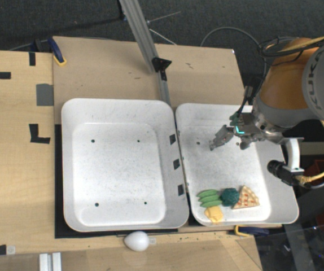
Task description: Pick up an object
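— What sits on the left?

— A white left bin (71,151), and a white egg-shaped object (136,241) on the bench just past its near rim.

— And further right?

— The right bin (207,117) has a cluster at its near end: green pods (209,196), a yellow piece (213,213), a dark green lump (228,196) and an orange wedge (245,198), all close together.

— The gripper?

— The gripper (228,140) hangs over the right bin's middle, well apart from that cluster, fingers spread, nothing between them.
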